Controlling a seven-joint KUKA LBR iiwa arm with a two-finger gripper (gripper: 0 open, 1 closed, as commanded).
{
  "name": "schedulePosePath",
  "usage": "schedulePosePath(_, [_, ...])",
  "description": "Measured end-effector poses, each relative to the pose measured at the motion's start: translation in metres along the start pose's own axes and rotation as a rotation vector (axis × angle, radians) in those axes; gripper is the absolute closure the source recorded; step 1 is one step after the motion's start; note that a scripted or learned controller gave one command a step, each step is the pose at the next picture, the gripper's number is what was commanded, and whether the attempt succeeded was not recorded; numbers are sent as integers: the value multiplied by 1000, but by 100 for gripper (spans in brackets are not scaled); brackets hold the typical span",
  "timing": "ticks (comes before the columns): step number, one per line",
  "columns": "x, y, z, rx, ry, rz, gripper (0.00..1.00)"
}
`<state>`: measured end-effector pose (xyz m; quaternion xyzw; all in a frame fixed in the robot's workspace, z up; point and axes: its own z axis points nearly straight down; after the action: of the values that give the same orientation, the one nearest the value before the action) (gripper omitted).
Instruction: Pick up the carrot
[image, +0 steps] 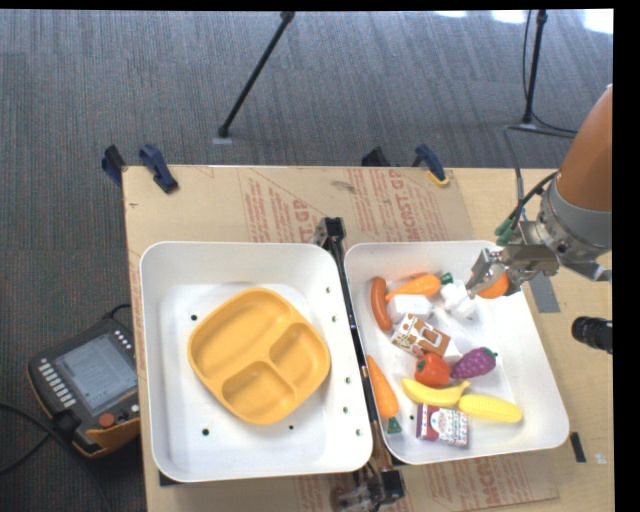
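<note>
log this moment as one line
hand: over right bin's upper right, something orange between fingers | carrot: lying at right bin's left edge, untouched | yellow tray: left bin

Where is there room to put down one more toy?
The left bin has bare white floor all round the yellow plate, widest along its top edge. The right bin is crowded; the carrot, banana and the other toys fill its middle, leaving a bare strip along its right wall.
</note>
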<state>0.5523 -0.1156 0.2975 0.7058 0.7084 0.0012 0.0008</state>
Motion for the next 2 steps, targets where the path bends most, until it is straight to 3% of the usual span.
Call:
schedulePosePath(1, [-67,41,78,6,0,4,100])
schedulePosePath(2, [-5,52,19,1,0,1,100])
